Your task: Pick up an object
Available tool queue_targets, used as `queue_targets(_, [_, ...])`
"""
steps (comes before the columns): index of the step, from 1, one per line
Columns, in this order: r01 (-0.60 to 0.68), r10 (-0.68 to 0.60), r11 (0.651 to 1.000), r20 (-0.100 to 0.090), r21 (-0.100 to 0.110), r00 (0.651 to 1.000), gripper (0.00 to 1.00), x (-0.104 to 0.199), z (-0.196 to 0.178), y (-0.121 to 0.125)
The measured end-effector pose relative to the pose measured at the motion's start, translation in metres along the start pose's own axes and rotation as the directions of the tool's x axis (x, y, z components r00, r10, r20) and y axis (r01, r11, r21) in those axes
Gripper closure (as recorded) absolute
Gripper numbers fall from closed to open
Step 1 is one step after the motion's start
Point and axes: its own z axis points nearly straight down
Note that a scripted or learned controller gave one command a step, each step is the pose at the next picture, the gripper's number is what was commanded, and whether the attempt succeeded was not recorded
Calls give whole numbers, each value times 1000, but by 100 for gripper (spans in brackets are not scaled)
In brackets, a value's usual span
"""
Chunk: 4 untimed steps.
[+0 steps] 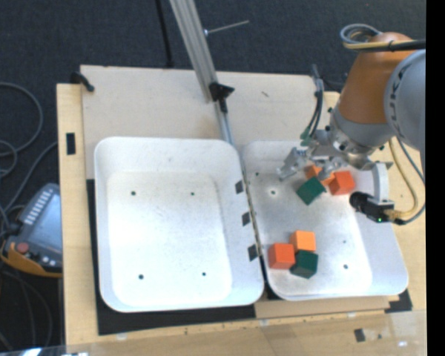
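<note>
The robot arm (378,80) comes in from the right side. It is grey with a big orange band, and it bends down over the right bin (356,273). The hand (305,165) at its end is low, near the back of that bin. I cannot tell if the hand is open or closed, or if it has hold of anything.

Right by the hand there are three blocks. A green block (310,190) sits just under the hand and is turned a bit, like a diamond. An orange block (341,182) is just beside it on the right. A small bit of another orange block (311,171) peeks out above the green one, close against the hand. I cannot tell if the hand is touching any of them.

Nearer the front of the same bin there are three more blocks in a tight bunch. A red-orange block (282,255) is on the left. A lighter orange block (305,240) is just behind it on the right. A dark green block (305,263) is at the front, touching the others.

The left bin (111,162) is white too and sits right next to the right one. Both bins rest on a tan board (133,95). A long silver pole (193,35) leans across the back of the board. On the dark floor at the left there are wires (7,147) and a grey and orange controller (33,228).
</note>
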Motion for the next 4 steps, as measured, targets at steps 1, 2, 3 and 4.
queue_targets(1, [-4,4,1000,0,0,1000,0,-46,108,-63])
queue_targets(2, [-1,1,1000,0,-2,1000,0,-18,105,-120])
queue_targets(3, [-4,4,1000,1,-6,1000,100,-20,94,-117])
queue_targets(4, [-5,5,1000,1,-6,1000,0,-20,95,-118])
